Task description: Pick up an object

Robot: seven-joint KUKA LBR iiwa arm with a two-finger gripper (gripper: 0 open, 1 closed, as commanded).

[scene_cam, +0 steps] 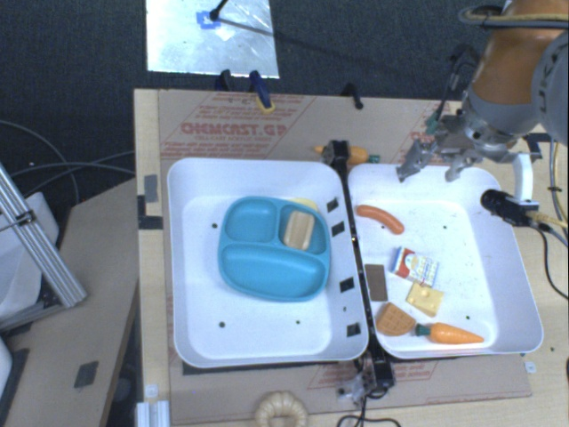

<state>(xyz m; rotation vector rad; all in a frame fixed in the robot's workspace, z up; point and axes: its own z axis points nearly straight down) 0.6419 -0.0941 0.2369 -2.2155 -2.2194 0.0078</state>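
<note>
So from the overhead camera: two white bins sit side by side on the table (107, 238). The left bin (200, 327) has a blue tray (262, 269) in the middle, with three compartments, and a tan block (298, 230) sits in the far right compartment. Something pale yellow (306, 205) pokes out just behind that block, can't tell what it is.

The right bin (507, 283) is where the loose stuff is. There's a sausage (380, 218) near the far left corner, lying at a slant. Nearer to the camera there's a small red and white carton (415, 266), and a cheese wedge (425, 299) touching its near side. A dark brown bar (376, 282) lies by the divider, just left of the carton. Down at the near edge there's a brown cookie-ish thing (394, 319) and a carrot (453, 333) right beside it, tip pointing right.

The arm (524, 60) comes in from the upper right, orange band on top. The tool (436, 167) hangs over the far edge of the right bin, fingers (411, 165) spread wide apart with nothing between them. It's well apart from the carton and cheese, and the sausage is the closest item to it, sitting a bit nearer and to the left.

A yellow thing (356, 156) lies just past the bins at the divider's far end.
</note>
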